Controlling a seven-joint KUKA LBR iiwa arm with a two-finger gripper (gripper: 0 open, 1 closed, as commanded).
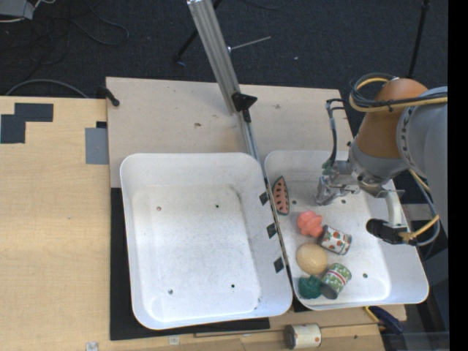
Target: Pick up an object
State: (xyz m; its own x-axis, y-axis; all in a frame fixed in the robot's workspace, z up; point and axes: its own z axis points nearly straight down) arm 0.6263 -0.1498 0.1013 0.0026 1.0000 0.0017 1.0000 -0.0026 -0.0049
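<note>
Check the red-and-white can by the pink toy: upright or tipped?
Tipped. The red-and-white can lies on its side in the right bin, long axis flat along the floor, one round end facing the pink toy.

The two shallow white plastic bins, left [146, 196] and right [398, 284], look smooth and faintly glossy. The pale wooden counter [51, 218] shows matt grain. A ribbed silver metal rail [216, 50] has a dull sheen. The arm's orange band [384, 119] shines glossy, and the dark floor covering [110, 20] looks rough like carpet.
</note>
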